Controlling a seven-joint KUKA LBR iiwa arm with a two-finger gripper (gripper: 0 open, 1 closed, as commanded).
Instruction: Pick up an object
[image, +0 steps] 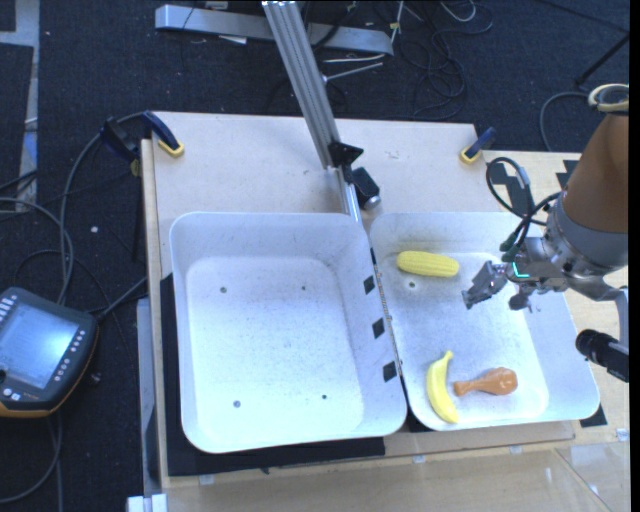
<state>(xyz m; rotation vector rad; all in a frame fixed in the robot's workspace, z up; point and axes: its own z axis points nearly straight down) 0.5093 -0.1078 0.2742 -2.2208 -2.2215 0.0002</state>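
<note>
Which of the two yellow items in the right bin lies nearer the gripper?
The corn cob, at the bin's far side, left of the gripper. The banana lies farther off, by the near edge beside the chicken drumstick.

Two white bins: the left bin (200, 250), the right bin (560, 350). One corn cob (428, 264), one banana (441, 388), one drumstick (488, 383).

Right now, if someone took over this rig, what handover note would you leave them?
Gripper: hovering over the right bin, nothing seen between its fingers.
Things, all in the right bin: corn cob near the far left side; banana near the front left, close to the divider; chicken drumstick just right of the banana, close to it or touching.
Left bin: speckled white floor.
Done: no pick yet; all three things lie on the bin floor.
Left: choose one, descend, grasp and lift. The corn cob looks the most isolated, so probably easiest.
</note>
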